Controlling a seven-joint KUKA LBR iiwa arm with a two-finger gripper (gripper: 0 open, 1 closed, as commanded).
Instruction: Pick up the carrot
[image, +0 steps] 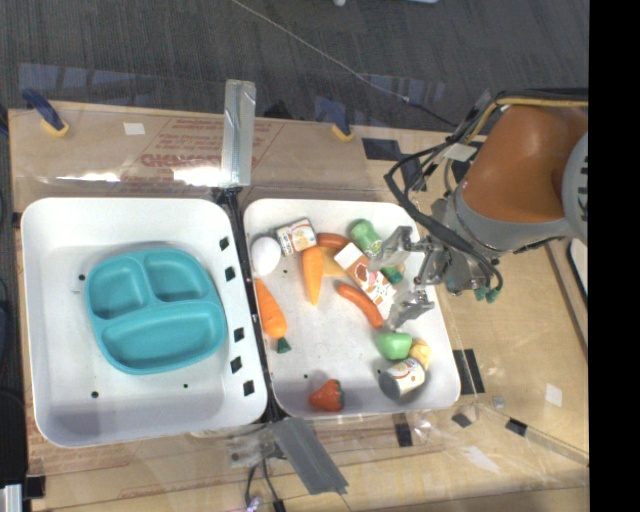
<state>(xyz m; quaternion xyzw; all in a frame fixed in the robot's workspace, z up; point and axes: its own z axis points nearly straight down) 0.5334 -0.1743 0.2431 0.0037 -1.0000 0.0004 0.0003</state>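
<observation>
An orange carrot (270, 312) with a small green stem end lies along the left wall of the right bin (330, 365). A second orange cone-shaped piece (313, 272) lies a little to its right, nearer the bin's middle. My gripper (405, 275) hangs over the right side of that bin, well to the right of both orange pieces. Its fingers (413, 303) are spread open with nothing held between them. A small red-and-white carton (366, 277) lies just left of the fingers.
The right bin also holds a white egg (264, 255), a small can (297, 238), a red sausage (358, 302), green items (394, 345), another can (403, 380) and a strawberry (326, 396). A teal divided plate (155, 310) sits in the left bin.
</observation>
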